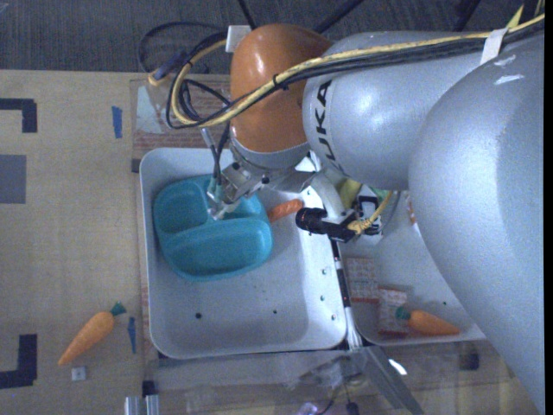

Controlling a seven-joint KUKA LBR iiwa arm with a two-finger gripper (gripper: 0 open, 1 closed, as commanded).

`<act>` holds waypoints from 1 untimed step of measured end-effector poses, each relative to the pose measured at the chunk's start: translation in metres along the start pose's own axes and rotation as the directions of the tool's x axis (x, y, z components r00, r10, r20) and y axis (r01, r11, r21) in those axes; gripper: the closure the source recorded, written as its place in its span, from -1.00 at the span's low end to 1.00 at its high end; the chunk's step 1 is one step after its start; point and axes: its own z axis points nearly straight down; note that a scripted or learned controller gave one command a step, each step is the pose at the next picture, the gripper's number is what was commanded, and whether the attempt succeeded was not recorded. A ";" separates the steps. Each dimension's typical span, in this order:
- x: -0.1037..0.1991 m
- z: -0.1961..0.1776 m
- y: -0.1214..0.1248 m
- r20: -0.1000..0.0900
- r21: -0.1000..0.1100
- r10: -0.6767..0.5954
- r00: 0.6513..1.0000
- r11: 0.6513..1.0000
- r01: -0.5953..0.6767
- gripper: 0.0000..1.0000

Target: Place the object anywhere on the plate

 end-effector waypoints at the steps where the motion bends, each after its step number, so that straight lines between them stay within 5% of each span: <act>1: -0.017 -0.035 0.012 0.002 -0.004 0.138 0.990 0.990 -0.138 1.00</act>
